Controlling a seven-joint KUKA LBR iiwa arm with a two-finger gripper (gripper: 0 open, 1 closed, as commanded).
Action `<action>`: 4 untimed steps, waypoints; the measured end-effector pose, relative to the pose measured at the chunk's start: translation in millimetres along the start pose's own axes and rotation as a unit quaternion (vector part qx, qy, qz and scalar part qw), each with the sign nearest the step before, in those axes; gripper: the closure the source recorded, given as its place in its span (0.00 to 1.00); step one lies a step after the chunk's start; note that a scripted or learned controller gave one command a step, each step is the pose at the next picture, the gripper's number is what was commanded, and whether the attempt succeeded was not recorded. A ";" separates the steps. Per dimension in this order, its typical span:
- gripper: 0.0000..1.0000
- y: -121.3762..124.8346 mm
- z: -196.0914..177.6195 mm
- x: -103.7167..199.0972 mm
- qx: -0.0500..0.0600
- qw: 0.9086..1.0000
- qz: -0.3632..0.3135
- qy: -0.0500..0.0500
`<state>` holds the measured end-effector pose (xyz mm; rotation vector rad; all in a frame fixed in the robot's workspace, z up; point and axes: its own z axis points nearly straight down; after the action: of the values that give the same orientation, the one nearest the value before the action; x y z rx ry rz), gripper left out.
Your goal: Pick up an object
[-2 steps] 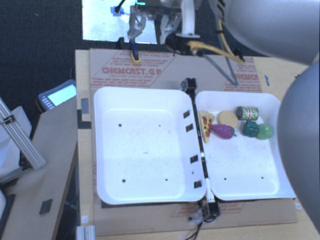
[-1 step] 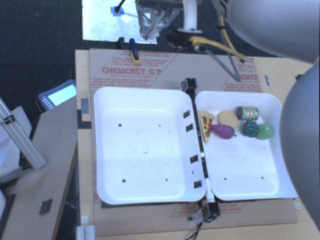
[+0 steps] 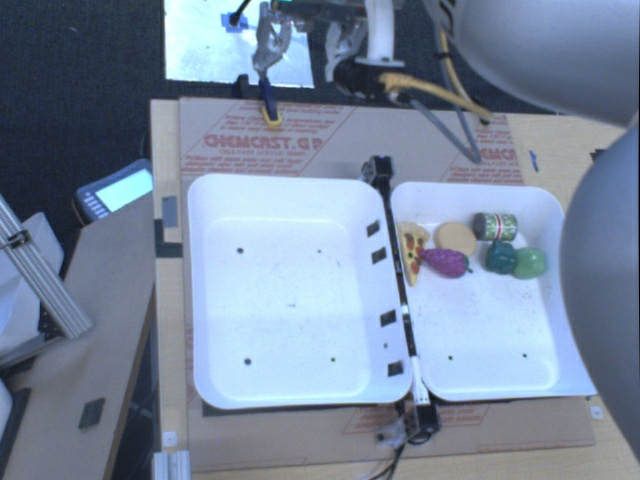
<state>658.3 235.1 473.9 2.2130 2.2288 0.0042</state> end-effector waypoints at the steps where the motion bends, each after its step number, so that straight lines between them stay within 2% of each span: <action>1: 1.00 0.1 -11.7 0.6 -0.001 1.000 -0.002 0.000; 2: 0.00 0.1 -11.2 0.5 -0.001 1.000 -0.002 0.000; 3: 1.00 0.2 -22.7 1.1 -0.002 1.000 -0.003 0.001; 4: 0.00 0.2 -22.3 1.1 -0.002 1.000 -0.004 0.001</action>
<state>658.4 236.2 496.2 2.2036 2.2355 0.0096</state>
